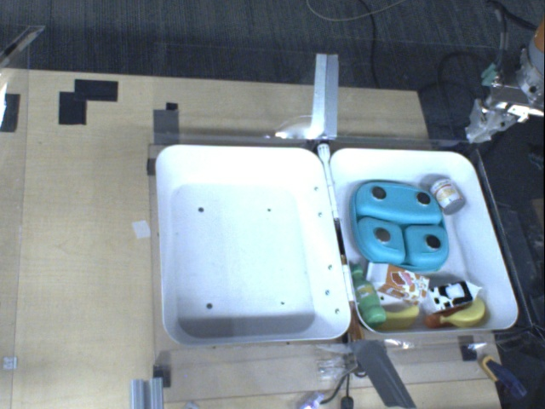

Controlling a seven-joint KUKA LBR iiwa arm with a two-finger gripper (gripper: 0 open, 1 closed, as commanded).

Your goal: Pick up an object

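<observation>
Dark carpet and a pale wooden bench (77,228) frame the scene from the overhead camera, where I watch two shallow white bins sit side by side. My gripper (498,113) hangs at the upper right, outside the right bin (490,203) and beyond its far corner; whether its fingers are apart or together I cannot tell, and nothing shows between them.

Every candidate lies in the right bin, below and to the left of the fingers. Nearest them is a small silver can (445,193) on its side, touching the far edge of a blue four-cup tray (400,225). Farther off, along the bin's near wall, are a green bottle (369,301), a printed orange-and-white packet (400,286), a black-and-white toy (450,294) and a yellow banana-like piece (467,315). The left bin (170,237) lies farther still.

I judge the pick not yet begun: the approach is in hand. Next, I must bring the fingers over one object and descend around it.
</observation>
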